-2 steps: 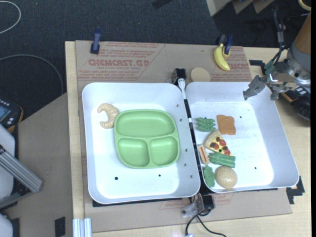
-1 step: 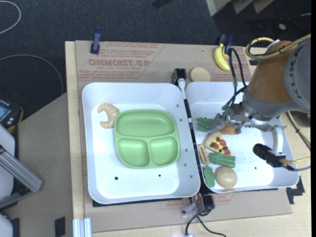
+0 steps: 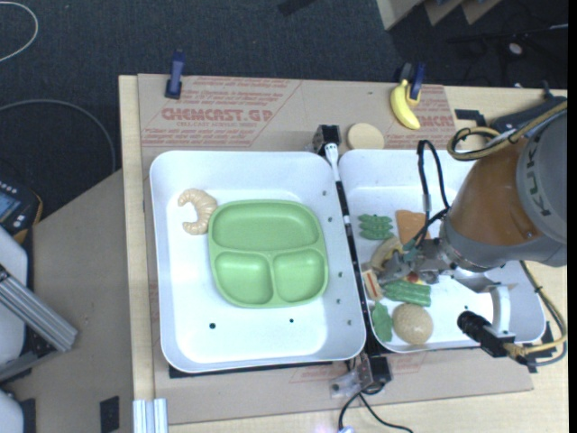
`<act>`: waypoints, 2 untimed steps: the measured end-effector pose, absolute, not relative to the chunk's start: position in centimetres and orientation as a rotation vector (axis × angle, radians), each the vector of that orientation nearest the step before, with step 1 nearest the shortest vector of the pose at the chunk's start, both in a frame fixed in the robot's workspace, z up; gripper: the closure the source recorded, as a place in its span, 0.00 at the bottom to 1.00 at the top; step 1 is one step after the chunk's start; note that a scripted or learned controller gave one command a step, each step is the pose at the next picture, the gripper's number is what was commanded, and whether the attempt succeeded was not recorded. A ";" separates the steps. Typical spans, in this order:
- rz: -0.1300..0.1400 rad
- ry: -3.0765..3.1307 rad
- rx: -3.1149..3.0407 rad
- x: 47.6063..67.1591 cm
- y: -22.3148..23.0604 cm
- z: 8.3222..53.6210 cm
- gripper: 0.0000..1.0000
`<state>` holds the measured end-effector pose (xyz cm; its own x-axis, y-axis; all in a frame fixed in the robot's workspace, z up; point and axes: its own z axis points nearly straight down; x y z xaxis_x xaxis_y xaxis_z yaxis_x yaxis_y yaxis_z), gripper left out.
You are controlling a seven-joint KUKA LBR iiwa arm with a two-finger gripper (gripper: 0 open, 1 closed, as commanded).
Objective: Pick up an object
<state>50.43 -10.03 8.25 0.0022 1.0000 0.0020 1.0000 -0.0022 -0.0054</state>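
Under hand (image 3: 403, 264) — green pea pod (image 3: 407, 291)

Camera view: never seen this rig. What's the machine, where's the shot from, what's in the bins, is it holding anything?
The shot comes from one fixed camera above the bench, looking down at a slant.

The machine is a grey robot arm with an orange band, reaching in from the right. Its two-finger gripper is low over a pile of toy food in the right white bin. The pile hides whether anything sits between its fingers, so I cannot tell if it holds something.

The right bin has green leafy pieces, an orange wedge, a green pea pod and a round beige ball.

The left white bin has a green three-compartment plate and a beige croissant beside it.

Behind the bins lie a yellow banana and a beige disc.
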 end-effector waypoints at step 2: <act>-0.001 -2.223 -2.223 50.7 -9.4 8.4 0.00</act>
